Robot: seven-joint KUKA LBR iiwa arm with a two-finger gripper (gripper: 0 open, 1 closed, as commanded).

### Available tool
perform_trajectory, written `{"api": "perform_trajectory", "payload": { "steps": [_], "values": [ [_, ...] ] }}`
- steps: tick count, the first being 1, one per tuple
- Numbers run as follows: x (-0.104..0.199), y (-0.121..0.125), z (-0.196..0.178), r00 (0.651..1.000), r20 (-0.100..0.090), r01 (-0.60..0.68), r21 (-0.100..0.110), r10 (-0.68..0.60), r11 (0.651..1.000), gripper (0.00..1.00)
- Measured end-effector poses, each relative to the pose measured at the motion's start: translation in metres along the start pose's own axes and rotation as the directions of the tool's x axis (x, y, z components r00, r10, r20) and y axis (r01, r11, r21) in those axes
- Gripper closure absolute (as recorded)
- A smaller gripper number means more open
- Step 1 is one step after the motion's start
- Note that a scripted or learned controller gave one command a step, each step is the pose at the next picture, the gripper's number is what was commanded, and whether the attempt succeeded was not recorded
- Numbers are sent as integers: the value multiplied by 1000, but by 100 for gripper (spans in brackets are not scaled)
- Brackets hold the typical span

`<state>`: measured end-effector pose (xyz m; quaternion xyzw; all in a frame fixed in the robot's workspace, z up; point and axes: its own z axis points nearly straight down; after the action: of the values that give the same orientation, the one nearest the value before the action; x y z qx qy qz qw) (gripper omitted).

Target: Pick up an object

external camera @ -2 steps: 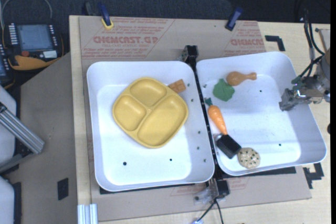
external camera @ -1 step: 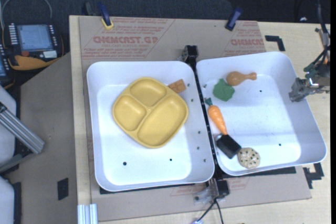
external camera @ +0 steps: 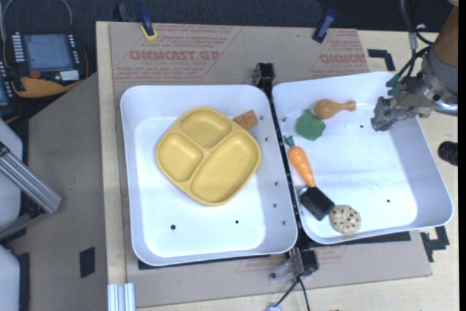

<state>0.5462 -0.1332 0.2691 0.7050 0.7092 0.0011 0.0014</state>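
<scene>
The hand [external camera: 384, 115] is seen above the far right part of the right bin [external camera: 408, 178], near that bin's upper right corner, with nothing visibly held. Whether it is spread or pressed together cannot be told, since it shows only as a dark, blurred shape.

The things that could be taken are all placed toward the left side of the right bin. A chicken drumstick [external camera: 333, 108] lies near the bin's far edge, and a green lump [external camera: 311, 126] is touching or just beside it on the near side. A carrot [external camera: 301, 164] is set close to the bin's left wall, about midway along it. Nearer the bin's front corner a black block [external camera: 316, 202] lies against a speckled cookie [external camera: 344, 218]. The left bin [external camera: 145, 178], beside the right bin, holds a yellow divided plate [external camera: 210, 155] with a small brown piece [external camera: 247, 119] at its far edge.

The step in hand is judged to be the approach: no object has yet been reached. Of the candidates, the drumstick is the closest to the hand. For the next move, the hand would need to be carried leftward across the right bin, centred over one thing and lowered onto it. The drumstick and the green lump are so close that a clean grasp of either may be hindered.
</scene>
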Motion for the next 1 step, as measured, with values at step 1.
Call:
{"api": "perform_trajectory", "payload": {
  "steps": [1],
  "values": [
    [54, 23, 4, 1000, -1, 1, 0, -1, 1000, 100]
  ]
}}
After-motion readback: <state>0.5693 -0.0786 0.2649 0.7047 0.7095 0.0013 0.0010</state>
